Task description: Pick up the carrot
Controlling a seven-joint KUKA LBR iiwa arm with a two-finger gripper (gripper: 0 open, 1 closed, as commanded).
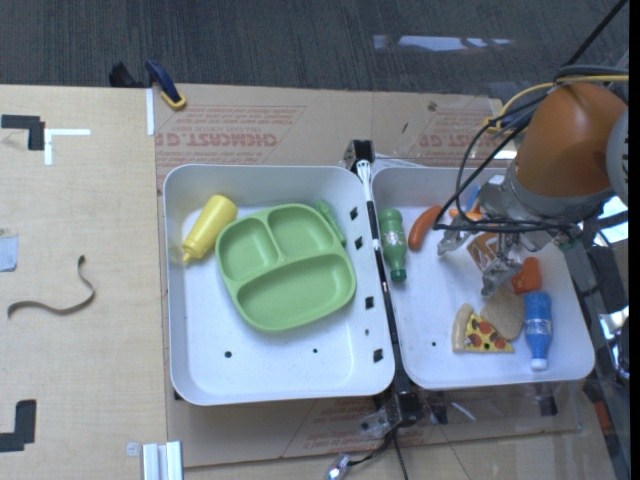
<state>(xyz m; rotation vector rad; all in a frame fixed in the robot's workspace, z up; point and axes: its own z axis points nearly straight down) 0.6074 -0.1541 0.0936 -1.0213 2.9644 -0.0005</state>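
- Carrot point(424, 224): lying in right bin point(420, 358), upper left part, tilted, just right of green bottle point(392, 245); top end close to arm's cables.
- Gripper point(497, 280): over right bin's middle, below orange band point(565, 140); degree of opening cannot be told, nothing seen held.
- Carrot apart from gripper, up and to its left.
- Green bottle: lengthwise along right bin's left wall, near carrot.
- Orange-red item point(527, 274): just right of gripper, too blurred to identify.
- Brown packet point(486, 253): under wrist, partly hidden by arm.
- Pizza slice point(477, 333): lower middle of right bin, touching tan round item point(506, 315).
- Blue bottle point(538, 328): right side of right bin, lying lengthwise, beside pizza slice.
- Left bin point(270, 373): green tray point(287, 266) with three compartments; yellow bottle point(208, 226) tilted at tray's upper left, touching it.
- Bench left of bins: dark curved strip point(55, 298), well apart from everything else.
- Arm and cables overhang right bin's upper right, hiding that corner.
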